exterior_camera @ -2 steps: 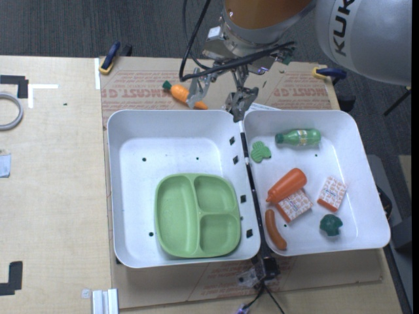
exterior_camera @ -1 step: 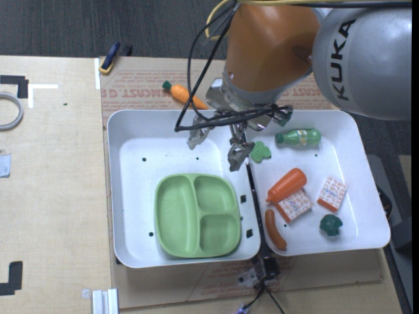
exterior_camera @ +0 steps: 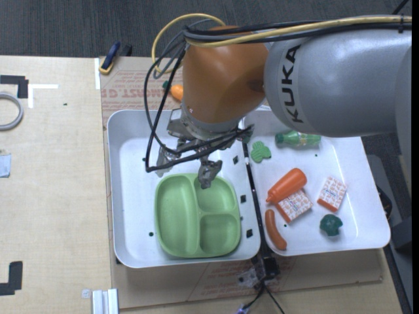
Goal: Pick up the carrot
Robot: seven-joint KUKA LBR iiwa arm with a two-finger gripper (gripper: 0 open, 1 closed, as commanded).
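The carrot (exterior_camera: 286, 183) is orange and lies tilted in the middle of the right bin (exterior_camera: 366, 169), its thick end up and to the right. My gripper (exterior_camera: 209, 173) hangs over the left bin (exterior_camera: 131, 175), just above the far rim of a green divided plate (exterior_camera: 196, 216). It is well to the left of the carrot, across the wall between the bins. Nothing shows between its fingertips. The orange wrist band and grey arm cover the back of both bins.
In the right bin lie a green bottle (exterior_camera: 298, 139), a green leafy piece (exterior_camera: 261, 152), two red-and-white packets (exterior_camera: 294, 205) (exterior_camera: 332, 193), a sausage (exterior_camera: 275, 229) and a dark green broccoli (exterior_camera: 330, 225). Cables loop above the wrist.
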